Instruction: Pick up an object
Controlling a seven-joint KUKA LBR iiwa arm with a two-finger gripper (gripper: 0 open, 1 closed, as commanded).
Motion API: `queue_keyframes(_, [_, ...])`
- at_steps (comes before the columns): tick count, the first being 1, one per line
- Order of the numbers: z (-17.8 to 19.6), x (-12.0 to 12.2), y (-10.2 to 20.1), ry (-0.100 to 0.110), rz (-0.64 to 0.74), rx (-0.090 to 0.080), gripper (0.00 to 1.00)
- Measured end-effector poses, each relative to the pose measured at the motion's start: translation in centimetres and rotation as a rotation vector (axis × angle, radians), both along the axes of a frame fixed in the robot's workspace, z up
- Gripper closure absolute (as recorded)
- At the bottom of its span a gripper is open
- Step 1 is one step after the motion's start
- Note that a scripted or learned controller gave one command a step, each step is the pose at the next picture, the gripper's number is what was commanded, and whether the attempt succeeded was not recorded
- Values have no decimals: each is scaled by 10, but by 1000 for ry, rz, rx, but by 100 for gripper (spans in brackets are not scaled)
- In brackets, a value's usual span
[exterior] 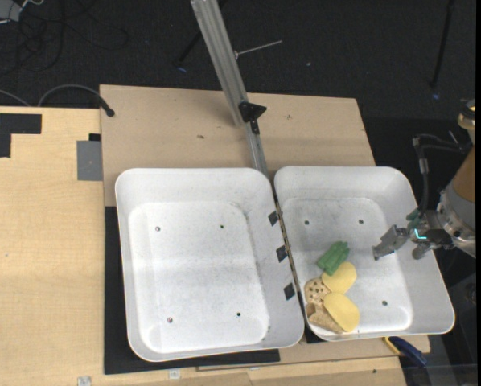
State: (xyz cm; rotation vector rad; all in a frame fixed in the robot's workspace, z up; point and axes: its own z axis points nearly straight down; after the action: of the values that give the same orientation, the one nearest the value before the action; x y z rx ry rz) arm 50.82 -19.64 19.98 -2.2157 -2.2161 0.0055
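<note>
A: Well, nearest us the right bin (385,185) holds a cluster at its front left corner: two yellow pieces (341,294), a green piece (333,256), a tan perforated piece (316,290).

B: And the hand (401,243)?

A: Over that bin's right side, apart from the cluster, fingers spread, gripping nothing.

B: Farther back?

A: Left bin (144,185) beside it, tan bench (184,127) board, a metal rail (224,63), then dark carpet (345,39) with cables.
</note>
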Motion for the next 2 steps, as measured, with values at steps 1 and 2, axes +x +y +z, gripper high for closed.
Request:
queue_keyframes(1, [2,1,-1,-5,-1,-1,0])
queue_keyframes(2, [-60,-7,0,1,0,1,0])
